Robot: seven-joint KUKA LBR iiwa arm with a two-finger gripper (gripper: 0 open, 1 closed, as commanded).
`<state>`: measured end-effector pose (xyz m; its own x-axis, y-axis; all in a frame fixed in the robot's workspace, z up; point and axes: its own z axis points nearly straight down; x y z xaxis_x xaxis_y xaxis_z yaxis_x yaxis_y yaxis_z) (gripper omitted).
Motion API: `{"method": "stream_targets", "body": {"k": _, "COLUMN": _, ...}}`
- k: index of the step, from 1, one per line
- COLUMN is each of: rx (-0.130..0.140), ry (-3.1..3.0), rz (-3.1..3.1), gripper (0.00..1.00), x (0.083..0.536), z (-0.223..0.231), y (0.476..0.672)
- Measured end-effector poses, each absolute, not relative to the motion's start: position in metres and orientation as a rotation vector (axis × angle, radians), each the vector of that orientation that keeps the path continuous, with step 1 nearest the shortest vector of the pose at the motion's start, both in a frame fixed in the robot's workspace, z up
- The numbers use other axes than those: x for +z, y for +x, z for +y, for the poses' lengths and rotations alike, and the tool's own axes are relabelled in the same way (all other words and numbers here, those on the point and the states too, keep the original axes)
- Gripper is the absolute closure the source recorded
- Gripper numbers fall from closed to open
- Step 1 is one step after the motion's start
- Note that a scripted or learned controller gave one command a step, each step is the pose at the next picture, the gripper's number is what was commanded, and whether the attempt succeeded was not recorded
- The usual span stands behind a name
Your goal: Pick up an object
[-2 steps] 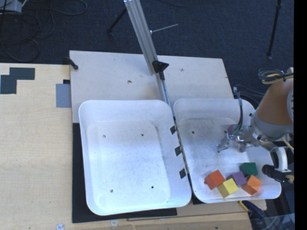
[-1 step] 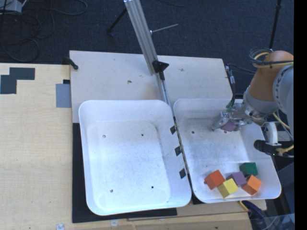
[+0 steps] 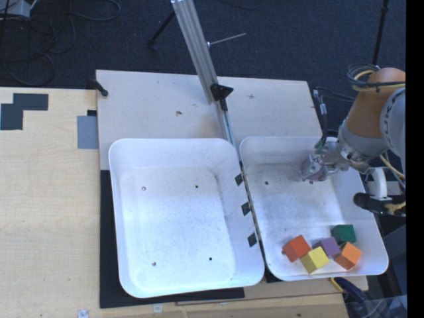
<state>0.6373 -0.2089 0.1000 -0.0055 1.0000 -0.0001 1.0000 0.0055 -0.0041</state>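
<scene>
Coloured blocks (image 3: 322,250) lie well apart from the pincer (image 3: 313,171).

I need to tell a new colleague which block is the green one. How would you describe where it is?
Look at the right-hand white bin, then at the cluster of small blocks in its near right corner. The green block sits at the far edge of that cluster, just behind the purple block and an orange block. It is the only green one, and the darkest.

Robot lab: test bench (image 3: 159,105), floor cables (image 3: 40,38).
</scene>
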Motion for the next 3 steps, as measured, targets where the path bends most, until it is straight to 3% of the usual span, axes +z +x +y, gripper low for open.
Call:
{"method": "stream_targets", "body": {"k": 1, "rx": -0.006, "ry": -2.220, "rz": -2.228, "gripper": 1.00, "x": 0.225, "z": -0.144, "y": 0.628}}
{"method": "stream_targets", "body": {"k": 2, "rx": 0.002, "ry": -2.218, "rz": -2.222, "gripper": 0.00, "x": 0.220, "z": -0.145, "y": 0.626}}
{"method": "stream_targets", "body": {"k": 3, "rx": 0.012, "ry": -2.219, "rz": -2.209, "gripper": 0.00, "x": 0.118, "z": -0.166, "y": 0.546}}
